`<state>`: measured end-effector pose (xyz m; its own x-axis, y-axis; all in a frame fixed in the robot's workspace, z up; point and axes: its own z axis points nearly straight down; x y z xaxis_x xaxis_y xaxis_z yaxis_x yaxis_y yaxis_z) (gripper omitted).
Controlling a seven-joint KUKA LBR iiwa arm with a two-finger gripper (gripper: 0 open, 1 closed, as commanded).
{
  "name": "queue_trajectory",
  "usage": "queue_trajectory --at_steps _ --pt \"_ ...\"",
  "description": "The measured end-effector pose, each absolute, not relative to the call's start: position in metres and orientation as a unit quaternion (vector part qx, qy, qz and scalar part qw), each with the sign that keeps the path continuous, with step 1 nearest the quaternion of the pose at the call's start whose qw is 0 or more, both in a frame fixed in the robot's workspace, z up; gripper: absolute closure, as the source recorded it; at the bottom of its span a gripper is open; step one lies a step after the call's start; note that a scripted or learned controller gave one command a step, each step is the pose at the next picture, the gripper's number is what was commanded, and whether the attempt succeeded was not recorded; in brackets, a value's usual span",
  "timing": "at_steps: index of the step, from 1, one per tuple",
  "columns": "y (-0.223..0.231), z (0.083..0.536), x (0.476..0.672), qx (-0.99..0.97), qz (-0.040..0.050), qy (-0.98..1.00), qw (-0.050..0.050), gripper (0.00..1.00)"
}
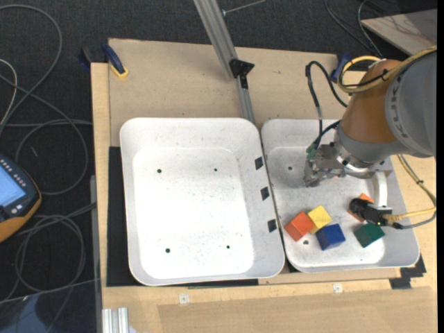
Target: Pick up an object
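My gripper (314,177) hangs over the bare back-left floor of the right bin (286,151), pointing down, with nothing seen in it. Toward the bin's front lie an orange cube (300,225), a yellow cube (320,216) touching it, and a blue cube (331,236) just in front of the yellow one. A green block (368,234) sits further right. A small orange piece (365,198) peeks out behind the wrist hardware. The cubes are a short way in front of the gripper and apart from it.
The left bin (139,186) stands beside the right one, with a raised rim between them. A slanted metal post (222,44) rises behind the bins. The arm's grey and orange body (388,109) looms over the right bin's back right.
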<state>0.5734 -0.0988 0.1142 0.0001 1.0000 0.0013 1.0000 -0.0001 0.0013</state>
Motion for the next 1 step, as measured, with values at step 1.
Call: queue_trajectory --at_steps 1 --pt "-0.0991 0.1772 0.5815 -0.706 -0.0026 -0.708 -0.003 1.00"
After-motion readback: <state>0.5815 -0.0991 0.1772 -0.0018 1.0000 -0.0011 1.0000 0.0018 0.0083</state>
